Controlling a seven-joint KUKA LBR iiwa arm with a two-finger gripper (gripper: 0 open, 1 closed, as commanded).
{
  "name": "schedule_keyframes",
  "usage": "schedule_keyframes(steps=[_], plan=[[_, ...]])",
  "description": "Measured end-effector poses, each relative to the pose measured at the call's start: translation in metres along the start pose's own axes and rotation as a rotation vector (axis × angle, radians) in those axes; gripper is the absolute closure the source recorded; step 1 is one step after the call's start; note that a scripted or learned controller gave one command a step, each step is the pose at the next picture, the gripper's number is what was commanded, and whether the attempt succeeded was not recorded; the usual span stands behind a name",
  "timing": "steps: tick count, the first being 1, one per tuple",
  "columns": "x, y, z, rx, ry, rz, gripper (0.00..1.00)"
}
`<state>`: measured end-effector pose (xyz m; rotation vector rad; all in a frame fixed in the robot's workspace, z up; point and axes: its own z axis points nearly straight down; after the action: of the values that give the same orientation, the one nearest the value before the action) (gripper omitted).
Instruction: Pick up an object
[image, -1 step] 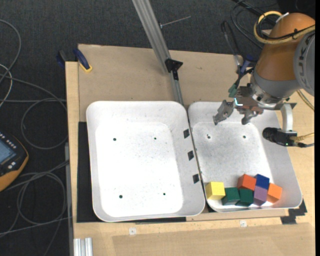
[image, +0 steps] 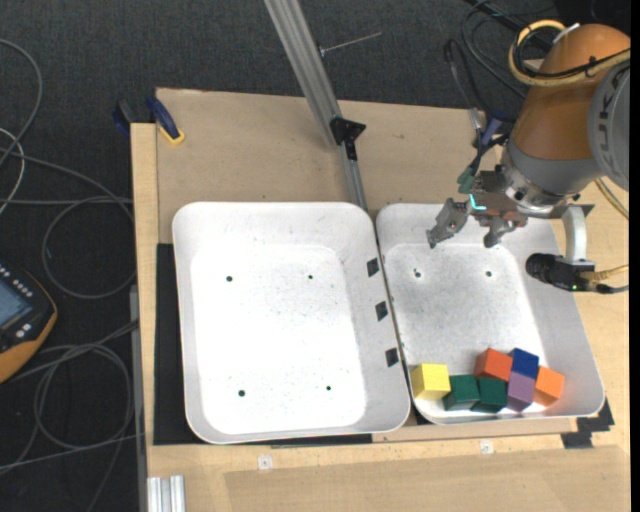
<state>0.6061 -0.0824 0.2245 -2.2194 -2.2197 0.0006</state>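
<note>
Wooden bench (image: 250, 150) carrying two white bins; the open, unladen gripper (image: 468, 228) hovers over the right bin's (image: 560, 300) far edge, while coloured blocks (image: 490, 382) crowd its near edge.

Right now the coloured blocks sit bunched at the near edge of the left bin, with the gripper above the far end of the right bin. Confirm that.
Not quite: the camera view shows the coloured blocks bunched at the near edge of the right bin, not the left bin. The rest holds: the gripper is above the far end of the right bin, fingers spread with nothing between them.
</note>
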Motion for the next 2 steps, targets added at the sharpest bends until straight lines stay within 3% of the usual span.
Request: schedule_keyframes(steps=[2], plan=[[-0.002, -0.004, 0.105, 0.005, 0.0, 0.0, 0.0]])
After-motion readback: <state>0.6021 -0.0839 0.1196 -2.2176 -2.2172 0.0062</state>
